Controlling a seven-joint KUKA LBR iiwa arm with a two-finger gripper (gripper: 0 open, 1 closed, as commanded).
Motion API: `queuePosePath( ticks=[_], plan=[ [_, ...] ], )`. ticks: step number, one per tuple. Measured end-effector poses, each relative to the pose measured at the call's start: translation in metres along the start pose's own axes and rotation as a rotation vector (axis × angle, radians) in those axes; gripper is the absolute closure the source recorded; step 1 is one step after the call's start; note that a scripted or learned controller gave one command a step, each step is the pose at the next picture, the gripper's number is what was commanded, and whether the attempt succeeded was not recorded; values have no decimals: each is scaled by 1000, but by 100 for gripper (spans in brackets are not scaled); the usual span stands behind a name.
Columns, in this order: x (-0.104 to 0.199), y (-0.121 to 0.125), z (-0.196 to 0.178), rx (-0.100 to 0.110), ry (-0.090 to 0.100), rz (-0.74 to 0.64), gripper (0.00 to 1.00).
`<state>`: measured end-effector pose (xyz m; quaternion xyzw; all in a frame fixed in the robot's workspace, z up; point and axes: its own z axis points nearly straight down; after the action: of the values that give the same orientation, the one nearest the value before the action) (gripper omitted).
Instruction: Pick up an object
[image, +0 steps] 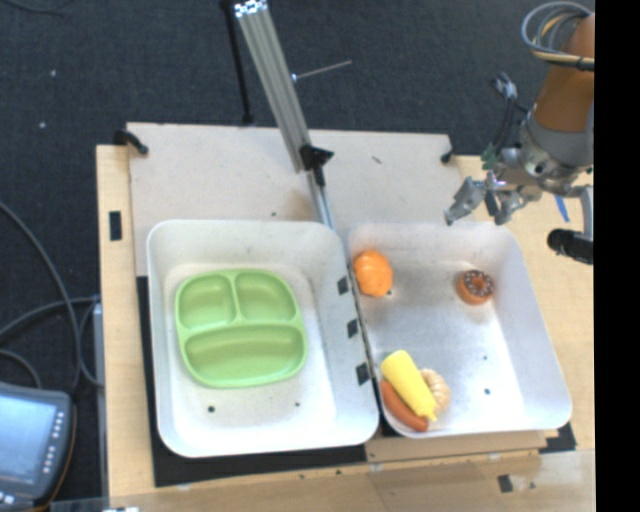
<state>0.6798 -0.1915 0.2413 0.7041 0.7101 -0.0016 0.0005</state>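
The right bin (520, 330) holds an orange fruit (372, 273) at its far left corner and a small brown doughnut-like piece (475, 286) toward the far right. At its near edge a yellow corn-shaped toy (410, 384) lies over an orange-red sausage shape (403, 408) and a tan round piece (437, 387). My gripper (480, 204) hangs above the bin's far right corner, apart from every object, with its two fingers spread open and nothing between them.
A green three-compartment plate (240, 326) lies in the left bin (165, 400). A slanted metal pole (285, 100) rises from behind the gap between the bins. A dark device (30, 440) sits off the bench at lower left.
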Motion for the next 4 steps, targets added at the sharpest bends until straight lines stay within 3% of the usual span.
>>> queuePosePath(
  ticks=[2, 3, 4],
  plan=[
    [42, -99, 74, 4, 3, 10, 0],
    [66, -97, 59, -5, 3, 5, 0],
    [90, -145, 87, 2, 3, 10, 0]
  ],
)
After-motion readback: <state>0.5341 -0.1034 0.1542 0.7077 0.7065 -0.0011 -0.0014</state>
